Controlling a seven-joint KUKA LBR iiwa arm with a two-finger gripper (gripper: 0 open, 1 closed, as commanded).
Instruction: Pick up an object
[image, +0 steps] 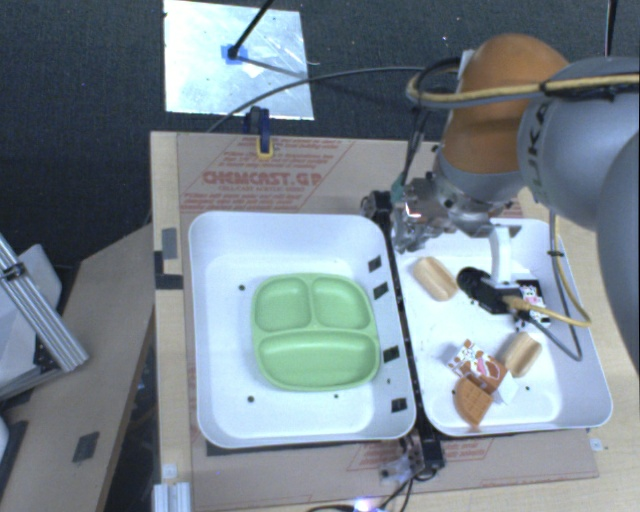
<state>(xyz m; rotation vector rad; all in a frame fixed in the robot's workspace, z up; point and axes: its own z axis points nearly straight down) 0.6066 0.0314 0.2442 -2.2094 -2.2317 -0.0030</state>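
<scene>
Jaws: cannot tell whether they stand wide or narrow; the wrist body hides them from above.
Gripper (410, 232): low over the far-left corner of the right bin (575, 392), close to the wall shared with the left bin (222, 300); nothing can be seen held.
Nearest thing: a tan roll (435, 278), just near of the gripper and slightly right, lying at a slant on bare bin floor, apart from the rest.
Best target, as I judge it: that tan roll, since it needs the shortest move and has clear floor on both long sides.
How to take it: centre above its middle, turn the wrist so the closing line crosses its short width, descend straight, close gently because it looks soft.
Risk: the bin wall to the left may foul the gripper; move right, away from it, before going down.
Other things: a second roll (521, 352) toward the right, touching or just beside a printed packet (478, 364); a brown wafer (472, 401) at the near edge, beside the packet. These are crowded and harder to part.
Left bin: holds a green plate (315, 330), too broad and flat to grasp easily.
</scene>
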